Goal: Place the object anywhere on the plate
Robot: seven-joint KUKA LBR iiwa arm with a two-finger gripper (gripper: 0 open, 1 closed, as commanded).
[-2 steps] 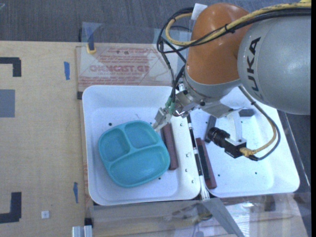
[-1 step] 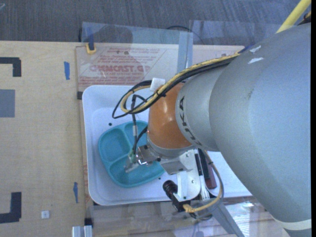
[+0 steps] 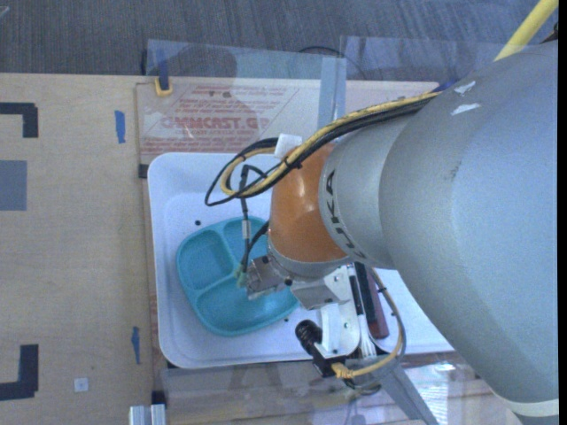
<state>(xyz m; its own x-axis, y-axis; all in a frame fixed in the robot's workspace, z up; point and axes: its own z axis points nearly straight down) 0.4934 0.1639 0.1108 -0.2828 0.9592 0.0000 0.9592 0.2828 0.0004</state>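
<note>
Arm [image 3: 425,202] hanging low over the blue plate [image 3: 213,282]

The pincer [image 3: 252,277] sits at the plate's three o'clock edge inside the white bin [image 3: 168,193]; whether it's clenched, I can't tell. The object is hidden from me.

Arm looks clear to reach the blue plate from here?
Probably yes. The gripper already hangs over the divided blue plate in the white bin, with nothing visible between them. What it carries is hidden by the wrist.
</note>
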